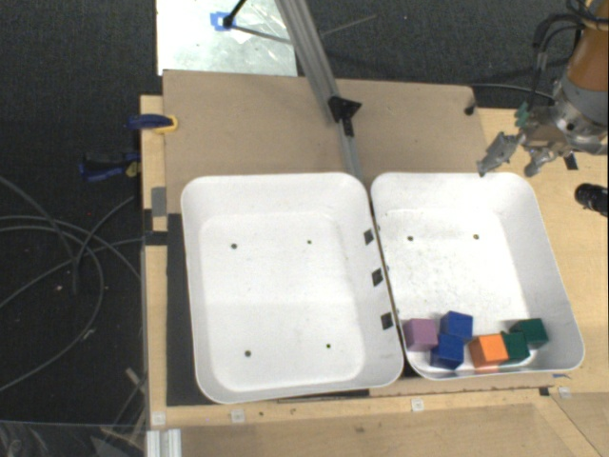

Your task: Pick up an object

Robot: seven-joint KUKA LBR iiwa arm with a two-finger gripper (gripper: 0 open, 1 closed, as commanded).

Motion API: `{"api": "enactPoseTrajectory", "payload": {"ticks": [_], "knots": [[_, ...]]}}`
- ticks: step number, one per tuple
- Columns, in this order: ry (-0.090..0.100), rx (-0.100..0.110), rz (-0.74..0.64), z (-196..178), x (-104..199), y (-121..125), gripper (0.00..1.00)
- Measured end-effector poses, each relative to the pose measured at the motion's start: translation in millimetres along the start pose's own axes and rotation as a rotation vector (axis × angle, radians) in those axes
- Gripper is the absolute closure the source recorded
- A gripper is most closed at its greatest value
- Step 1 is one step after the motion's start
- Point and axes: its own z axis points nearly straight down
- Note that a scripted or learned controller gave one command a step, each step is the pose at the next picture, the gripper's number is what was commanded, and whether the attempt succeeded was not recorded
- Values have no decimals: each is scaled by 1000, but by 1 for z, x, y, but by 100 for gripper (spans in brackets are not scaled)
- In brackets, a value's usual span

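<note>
No legible text, label, brand, number or sign appears on the bins (285,193), the blocks (457,336), the worktop (247,122) or the arm (585,74).

A robotics lab, clearly: plywood table (285,122) with clamps (152,122), two white bins (276,193) (side by side), loose cables (57,255) across dark carpet.

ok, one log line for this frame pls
gripper: open, holding nothing, above right bin's far edge | blocks: clustered at its near edge, untouched | left bin: no blocks | pick: not started
</note>
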Motion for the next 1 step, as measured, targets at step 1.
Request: {"api": "enactPoseTrajectory", "payload": {"ticks": [1], "knots": [[0,2,8,4,-22,-40,0]]}}
